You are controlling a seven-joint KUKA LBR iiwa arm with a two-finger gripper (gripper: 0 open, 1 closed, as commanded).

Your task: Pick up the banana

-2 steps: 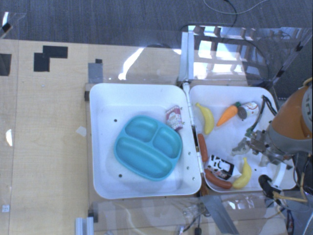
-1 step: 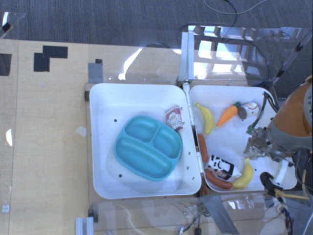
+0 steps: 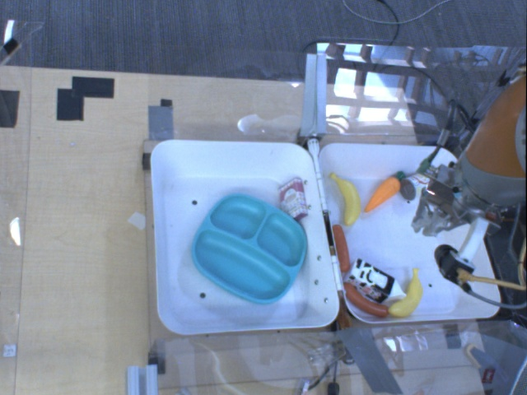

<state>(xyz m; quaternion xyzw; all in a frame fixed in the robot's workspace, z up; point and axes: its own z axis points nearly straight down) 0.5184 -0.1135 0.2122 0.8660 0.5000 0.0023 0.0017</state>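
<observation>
Gripper (image 3: 430, 219): above right bin's (image 3: 387, 159) right side, near carrot (image 3: 382, 193); nothing visibly held.
Banana (image 3: 347, 197): lying upper left in right bin, beside divider; long axis near vertical in view, stem end toward far rim. Second banana (image 3: 408, 296) at near edge, beside sausage (image 3: 366, 301).
Progress: pick judged not begun; approach and grasp remain.

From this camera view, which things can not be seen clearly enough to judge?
- Gripper: its fingers blur into grey metal; open or shut is unclear.
- Arm: cut off by the right edge.
- Lower banana: its lower end meets the sausage; touching or overlapping is unclear.
- Small packet beside the blue divided plate: print too small to read.
</observation>
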